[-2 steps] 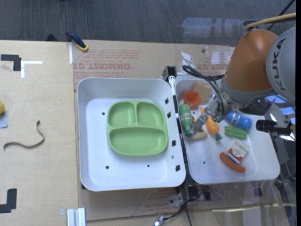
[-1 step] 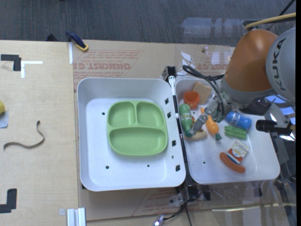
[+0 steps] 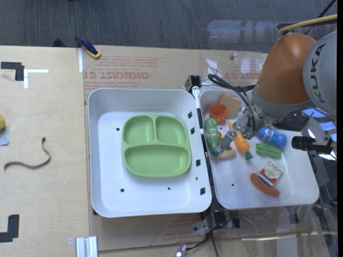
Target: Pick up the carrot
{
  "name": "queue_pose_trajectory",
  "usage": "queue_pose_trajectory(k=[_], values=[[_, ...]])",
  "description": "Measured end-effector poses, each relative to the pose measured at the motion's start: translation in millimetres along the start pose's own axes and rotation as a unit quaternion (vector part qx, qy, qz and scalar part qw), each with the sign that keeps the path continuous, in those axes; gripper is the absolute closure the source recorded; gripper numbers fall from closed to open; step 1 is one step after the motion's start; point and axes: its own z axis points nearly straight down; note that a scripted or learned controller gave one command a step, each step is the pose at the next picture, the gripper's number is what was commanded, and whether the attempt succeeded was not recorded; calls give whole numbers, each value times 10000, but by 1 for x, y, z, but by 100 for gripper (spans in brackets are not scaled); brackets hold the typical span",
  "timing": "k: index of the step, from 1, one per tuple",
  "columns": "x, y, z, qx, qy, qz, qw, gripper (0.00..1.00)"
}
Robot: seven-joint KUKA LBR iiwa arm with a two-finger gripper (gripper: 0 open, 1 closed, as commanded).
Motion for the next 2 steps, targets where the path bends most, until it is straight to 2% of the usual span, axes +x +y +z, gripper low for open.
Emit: queue_pose_trajectory(k=[1, 2], values=[[0, 0, 0, 0, 0, 0, 10000, 0], [-45, -43, 62, 7, 8, 1293, 9916, 0]])
